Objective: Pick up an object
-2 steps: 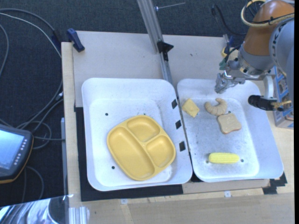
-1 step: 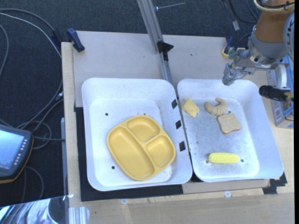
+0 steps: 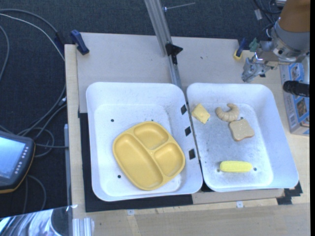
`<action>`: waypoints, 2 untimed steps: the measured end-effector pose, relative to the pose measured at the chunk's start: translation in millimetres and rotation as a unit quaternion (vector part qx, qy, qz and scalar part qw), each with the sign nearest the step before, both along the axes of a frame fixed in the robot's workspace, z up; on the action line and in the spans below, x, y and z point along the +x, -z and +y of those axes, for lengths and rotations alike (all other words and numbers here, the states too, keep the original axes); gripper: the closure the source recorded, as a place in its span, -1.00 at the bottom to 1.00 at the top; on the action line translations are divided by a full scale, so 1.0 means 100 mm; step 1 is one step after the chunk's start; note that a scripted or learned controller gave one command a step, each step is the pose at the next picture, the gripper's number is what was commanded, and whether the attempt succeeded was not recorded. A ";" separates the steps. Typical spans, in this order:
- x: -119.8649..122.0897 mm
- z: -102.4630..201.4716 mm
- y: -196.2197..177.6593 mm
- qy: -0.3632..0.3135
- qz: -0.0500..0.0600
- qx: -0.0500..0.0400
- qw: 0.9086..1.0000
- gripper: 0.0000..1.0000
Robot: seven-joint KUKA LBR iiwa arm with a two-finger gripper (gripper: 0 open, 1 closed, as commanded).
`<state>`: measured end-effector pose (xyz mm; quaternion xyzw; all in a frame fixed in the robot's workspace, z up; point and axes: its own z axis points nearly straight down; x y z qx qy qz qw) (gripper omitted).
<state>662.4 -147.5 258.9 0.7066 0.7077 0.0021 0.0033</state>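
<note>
Found the grey two-finger gripper [image 3: 254,70] parked high at the back right, over the bare bench top [image 3: 128,58], just beyond the far rim of the right-hand shallow white bin [image 3: 222,89]. Could not tell how far the claw stood open; made out nothing in its hold.

Counted four candidate pieces on the floor of that bin, all apart from the claw. Noted a small pale-yellow wedge like a piece of cheese [image 3: 201,113] near the bin's left wall, a tan curled croissant-shaped toy [image 3: 229,112] just beside it toward the right, and a light-brown toast-shaped slice [image 3: 241,130] touching or nearly touching the croissant's near side. Spotted a yellow corn cob [image 3: 236,167] lying crosswise alone at the near end, well apart from the rest. Saw a yellow three-compartment plastic plate [image 3: 149,154] lying flat in the left-hand white bin [image 3: 98,107].

Judged the task barely begun: approach not yet made, nothing lifted. Reckoned the next move called for travel inward over the right bin, a choice of one piece, then a straight descent with the jaws set across its narrow width. Favoured the corn cob for its clear surroundings; expected trouble with the croissant and toast, given how closely they lay, and with the flat slice offering little to pinch.
</note>
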 end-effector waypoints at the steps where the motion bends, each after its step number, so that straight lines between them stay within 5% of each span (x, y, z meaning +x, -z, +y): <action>1: -0.16 0.50 0.13 -0.002 0.005 0.002 1.000 1.00; 2: -0.39 1.01 0.25 -0.002 0.006 0.002 1.000 1.00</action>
